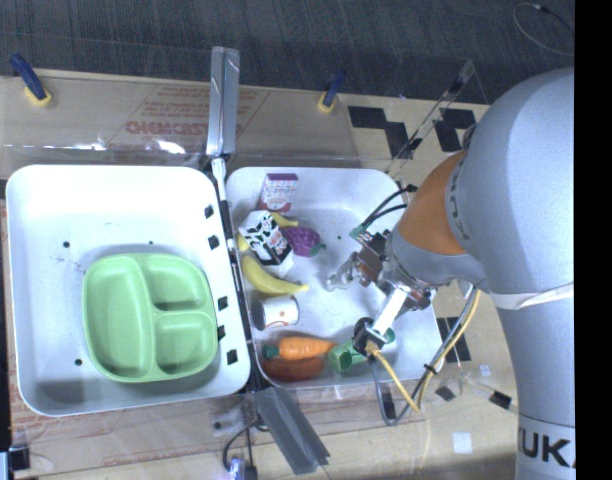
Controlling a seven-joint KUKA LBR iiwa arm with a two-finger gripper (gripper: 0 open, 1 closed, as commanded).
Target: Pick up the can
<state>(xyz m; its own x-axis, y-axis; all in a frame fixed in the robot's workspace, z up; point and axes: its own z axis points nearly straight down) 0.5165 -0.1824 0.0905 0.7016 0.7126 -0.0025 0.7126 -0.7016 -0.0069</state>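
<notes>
The arm (516, 188) reaches into the right bin (336, 193), and the pincer (338, 277) hangs low over the bare floor near the bin's middle. Nothing can be seen in its grip; at this slant and blur it cannot be told whether the pincer is released or clenched.

The can (276, 313), a short white cylinder on its side, lies near the pincer, on its left-bin side and a little toward the view's lower edge, close to the wall between the bins. The two are apart, not touching.

The banana (269, 276) lies between the pincer and the dividing wall, just beside the can on its far side. The carrot (304, 348) lies below the pincer in the view, just beside the can on its near side. The grapes (304, 238) lie above and to the dividing-wall side of the pincer. Beyond that wall, well apart from the pincer, the left bin (46, 228) holds a green tray (146, 318).

Step in hand, as judged: the approach. The pick itself is not yet done.

The next move calls for a shift toward the dividing wall until the pincer stands over the can, then a descent with the grip set across the can's round body. The gap is narrow: the banana and carrot flank the can closely, so a slight offset may nudge a neighbour or roll the can away.
</notes>
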